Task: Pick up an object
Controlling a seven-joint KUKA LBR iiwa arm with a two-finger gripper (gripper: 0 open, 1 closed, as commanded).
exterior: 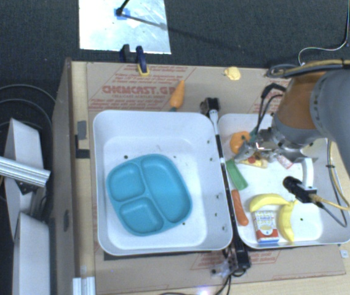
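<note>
My gripper (253, 155) is low in the right bin (330, 231), near its back left part. Just left of it lies an orange object (238, 141), and a small yellow and red object (261, 162) sits right under the gripper. In front of it a green stick (236, 174) and an orange-red stick (240, 207) lie along the bin's left wall. Yellow bananas (274, 205) and a small red and white carton (266, 230) rest near the front. Nothing visibly hangs from the gripper.
The left bin (119, 128) holds a blue divided plate (148, 193). On the cardboard behind the bins lie an orange carrot-like piece (176, 95) and a small yellow piece (232, 74). A black clip (210, 107) sits at the back where the bins meet.
</note>
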